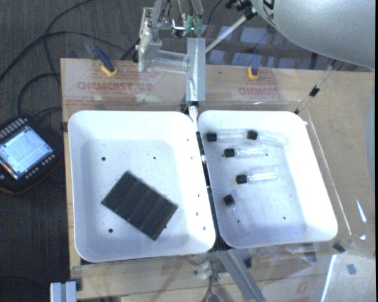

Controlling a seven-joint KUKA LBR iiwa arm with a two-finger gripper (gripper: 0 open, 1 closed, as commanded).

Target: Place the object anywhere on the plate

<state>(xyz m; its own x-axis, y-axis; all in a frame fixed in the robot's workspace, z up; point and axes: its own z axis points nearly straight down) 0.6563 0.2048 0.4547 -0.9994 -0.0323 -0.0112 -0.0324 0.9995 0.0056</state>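
Observation:
A dark, ribbed rectangular plate point(139, 205) lies tilted on the floor of the left white bin point(82, 168). Several clear tubes with black caps point(255, 177) lie scattered in the right white bin point(315, 187). My gripper point(171, 74) hangs high above the far edge of the bench, over the seam between the two bins and well away from both the tubes and the plate. Its two pale fingers point(195, 74) stand apart, and I see no tube gripped between them.
A teach pendant point(20, 153) with a lit screen lies on the floor to the left of the bench. Two orange clamps point(106, 65) hold the bench's far edge. The arm's grey body point(321, 14) looms at the top right.

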